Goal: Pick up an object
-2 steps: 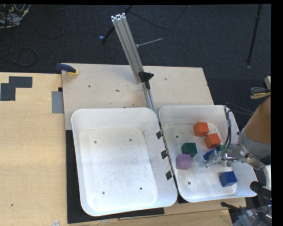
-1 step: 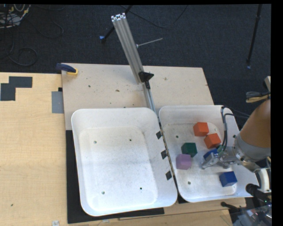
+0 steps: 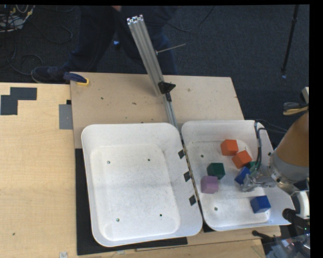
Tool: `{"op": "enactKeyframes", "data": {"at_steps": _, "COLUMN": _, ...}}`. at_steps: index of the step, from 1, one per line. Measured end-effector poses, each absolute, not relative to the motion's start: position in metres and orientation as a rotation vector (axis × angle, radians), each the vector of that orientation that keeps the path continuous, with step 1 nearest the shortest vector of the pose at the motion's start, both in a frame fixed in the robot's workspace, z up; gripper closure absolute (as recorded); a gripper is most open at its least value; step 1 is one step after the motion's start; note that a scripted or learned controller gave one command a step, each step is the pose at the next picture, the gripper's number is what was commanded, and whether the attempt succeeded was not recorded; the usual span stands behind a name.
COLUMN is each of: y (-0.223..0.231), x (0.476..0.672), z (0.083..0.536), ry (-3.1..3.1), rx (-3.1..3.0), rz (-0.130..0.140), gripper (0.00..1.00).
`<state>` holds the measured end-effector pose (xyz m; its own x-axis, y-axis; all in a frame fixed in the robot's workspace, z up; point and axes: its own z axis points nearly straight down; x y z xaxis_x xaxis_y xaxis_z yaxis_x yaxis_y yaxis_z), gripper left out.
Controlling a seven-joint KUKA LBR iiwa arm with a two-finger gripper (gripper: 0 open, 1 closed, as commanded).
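A ribbed aluminium bar is slanting over the desk's far edge, a yellow-and-blue tool is lying at its far left corner, and dark cables are trailing on the floor beyond.

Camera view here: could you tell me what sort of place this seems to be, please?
Probably a robotics lab test bench: two shallow white bins on a wooden bench, coloured blocks like the orange block, and loose cables on the dark floor.

Pale wooden worktop, matt; white bins look like smooth, speckled plastic; the slanted rail is ribbed bare metal.
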<state>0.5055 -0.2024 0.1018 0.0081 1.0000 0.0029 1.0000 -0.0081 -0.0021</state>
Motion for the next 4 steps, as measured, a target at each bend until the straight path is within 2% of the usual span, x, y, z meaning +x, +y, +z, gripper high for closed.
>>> {"op": "enactKeyframes", "data": {"at_steps": 1, "y": -0.196, "x": 0.505, "z": 0.161, "ry": -2.225, "rx": -2.221, "rz": -0.003, "gripper": 1.00}}
{"op": "enactKeyframes", "data": {"at_steps": 3, "y": -0.201, "x": 0.505, "z": 0.237, "ry": -2.225, "rx": -2.221, "rz": -0.002, "gripper": 1.00}}
{"op": "enactKeyframes", "data": {"at_steps": 4, "y": -0.141, "x": 0.513, "z": 0.233, "ry": -2.225, "rx": -2.212, "rz": -0.001, "gripper": 1.00}}
